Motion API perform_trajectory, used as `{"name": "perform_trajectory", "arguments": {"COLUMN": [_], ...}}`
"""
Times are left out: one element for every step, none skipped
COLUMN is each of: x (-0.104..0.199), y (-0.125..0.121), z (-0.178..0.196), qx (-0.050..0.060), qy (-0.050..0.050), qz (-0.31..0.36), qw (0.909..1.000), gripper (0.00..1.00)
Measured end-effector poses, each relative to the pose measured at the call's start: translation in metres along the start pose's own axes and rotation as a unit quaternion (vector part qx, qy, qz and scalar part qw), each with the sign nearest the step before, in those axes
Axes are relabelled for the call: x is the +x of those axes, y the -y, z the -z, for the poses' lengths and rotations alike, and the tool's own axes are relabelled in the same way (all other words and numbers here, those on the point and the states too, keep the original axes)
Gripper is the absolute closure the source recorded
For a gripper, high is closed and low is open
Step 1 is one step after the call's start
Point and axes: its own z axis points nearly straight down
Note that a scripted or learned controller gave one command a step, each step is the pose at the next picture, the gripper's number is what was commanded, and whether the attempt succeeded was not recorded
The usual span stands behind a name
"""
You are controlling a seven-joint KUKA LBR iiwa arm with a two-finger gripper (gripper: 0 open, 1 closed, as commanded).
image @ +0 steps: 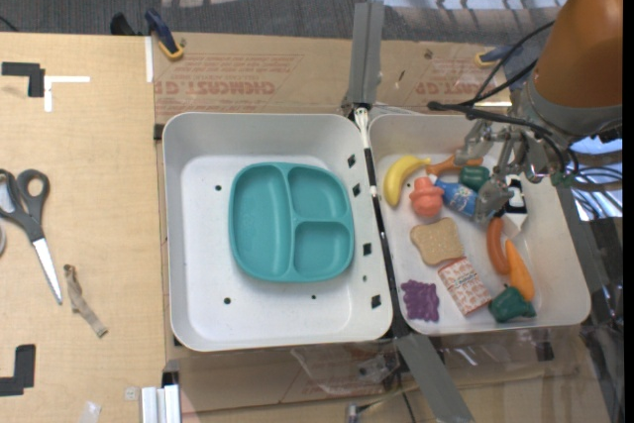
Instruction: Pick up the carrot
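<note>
Hovering over the right bin (570, 312), the jaws point down above a blue bottle (459, 198); whether they are parted or clenched cannot be told. Just below and right of them lies the carrot (518, 269), beside a hot dog (496, 244). Further left sit a banana (400, 176) and bread slice (438, 240). Beyond, the left bin (188, 243) holds a teal tray (291, 222).

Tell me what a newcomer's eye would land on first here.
The teal divided plate stands out, alone in the left bin. Next comes the clutter of toy food in the right bin: a yellow banana, a bread slice and the orange carrot. The arm's orange band looms at upper right.
</note>
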Motion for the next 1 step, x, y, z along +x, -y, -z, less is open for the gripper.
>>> {"name": "perform_trajectory", "arguments": {"x": [0.045], "y": [0.0252], "z": [-0.0547], "qx": [0.0], "qy": [0.0], "qz": [-0.065], "qw": [0.9979], "gripper": [0.0]}}
